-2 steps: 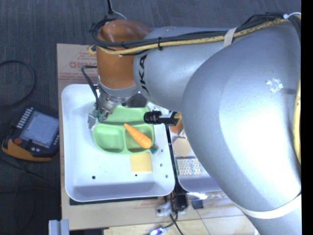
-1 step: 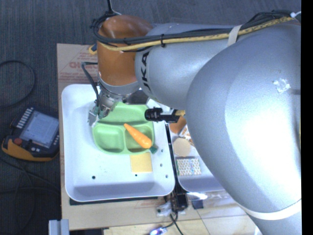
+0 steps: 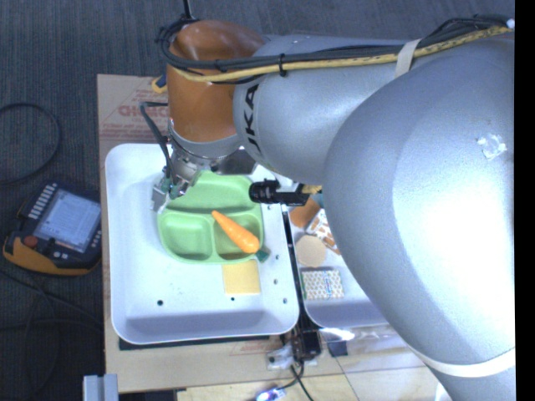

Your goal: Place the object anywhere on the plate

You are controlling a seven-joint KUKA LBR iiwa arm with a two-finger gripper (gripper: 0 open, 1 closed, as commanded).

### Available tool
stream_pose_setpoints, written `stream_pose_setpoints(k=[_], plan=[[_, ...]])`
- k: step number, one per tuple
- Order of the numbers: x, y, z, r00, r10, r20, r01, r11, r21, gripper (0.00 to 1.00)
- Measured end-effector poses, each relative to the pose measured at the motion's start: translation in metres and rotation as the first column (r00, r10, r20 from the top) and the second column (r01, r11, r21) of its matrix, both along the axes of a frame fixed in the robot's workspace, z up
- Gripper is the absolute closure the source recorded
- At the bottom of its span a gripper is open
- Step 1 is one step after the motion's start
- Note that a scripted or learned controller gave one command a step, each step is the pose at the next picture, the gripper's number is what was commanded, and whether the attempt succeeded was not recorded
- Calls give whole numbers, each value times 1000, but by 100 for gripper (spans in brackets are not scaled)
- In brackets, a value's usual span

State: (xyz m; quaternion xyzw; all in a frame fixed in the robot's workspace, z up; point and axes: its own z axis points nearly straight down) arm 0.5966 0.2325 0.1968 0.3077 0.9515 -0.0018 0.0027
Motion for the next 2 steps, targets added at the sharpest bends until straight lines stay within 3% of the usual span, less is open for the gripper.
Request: stream_pose_setpoints(k=[1,2], plan=[[-26,-34,21,1000,-17,-1,17,1000,3,100],[-6,-47,-68,999,31,-16,-31,1000,-2,100]])
